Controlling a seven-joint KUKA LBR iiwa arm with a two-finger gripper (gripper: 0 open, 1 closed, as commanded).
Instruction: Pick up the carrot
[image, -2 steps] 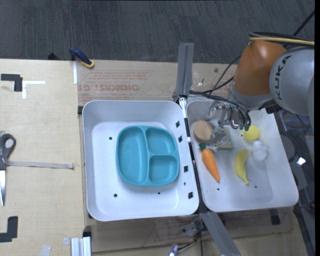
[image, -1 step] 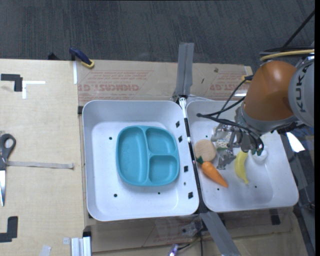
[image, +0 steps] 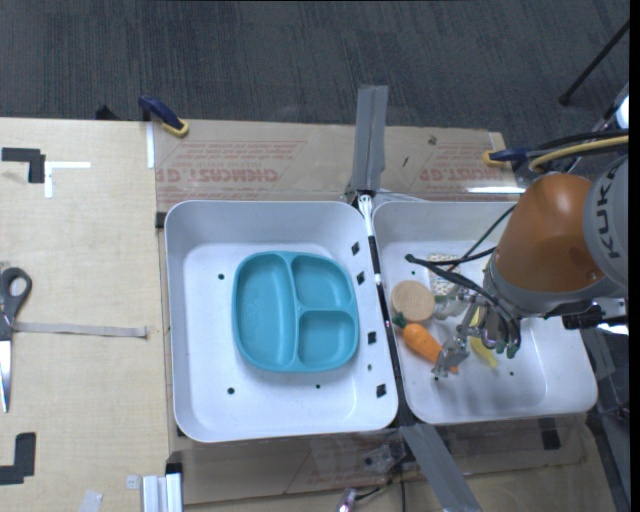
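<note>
Orange carrot (image: 421, 342) lies just left of the gripper (image: 447, 362) — seemingly touching.

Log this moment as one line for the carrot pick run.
phase: approach | gripper: low in right bin, by carrot's right end | carrot: lying in bin, not lifted | blue divided plate: left bin

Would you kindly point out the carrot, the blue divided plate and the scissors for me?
carrot (image: 421, 342), camera view, middle of its orange body.
blue divided plate (image: 262, 312), camera view, floor of its large left compartment.
scissors (image: 14, 292), camera view, on the handle loop.
</note>
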